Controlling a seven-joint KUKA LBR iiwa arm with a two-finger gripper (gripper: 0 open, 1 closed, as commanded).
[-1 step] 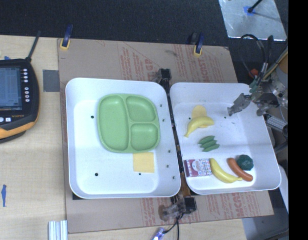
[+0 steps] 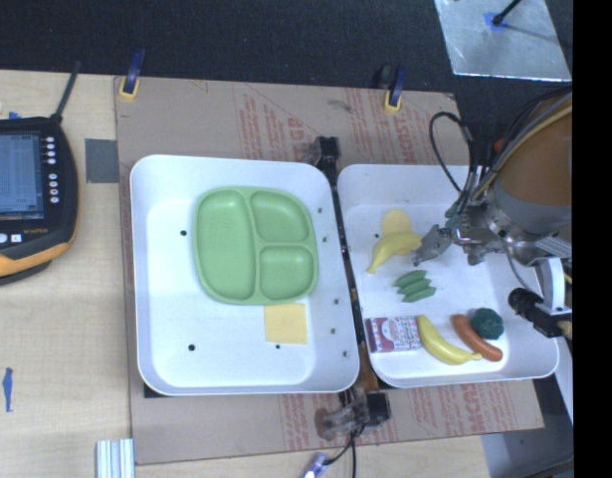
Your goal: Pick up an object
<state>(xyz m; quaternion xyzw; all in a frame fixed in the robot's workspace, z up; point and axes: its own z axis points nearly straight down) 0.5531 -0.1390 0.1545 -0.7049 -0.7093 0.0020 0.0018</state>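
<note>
Because its two dark fingers hang spread and empty over the right white bin (image 2: 544,361), the two-finger gripper (image 2: 432,246) seems poised to close on the yellow plastic banana (image 2: 393,239) just to its left.

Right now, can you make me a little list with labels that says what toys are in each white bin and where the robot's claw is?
left bin: green divided plate; yellow cheese slice just below it
right bin: yellow peeled banana, green pea pods, small red and white packet, yellow banana, orange carrot with a dark green top
gripper: over the right bin, beside the peeled banana, above the pea pods
held: nothing seen between the fingers
bench extras: orange handheld screen at far left
</note>
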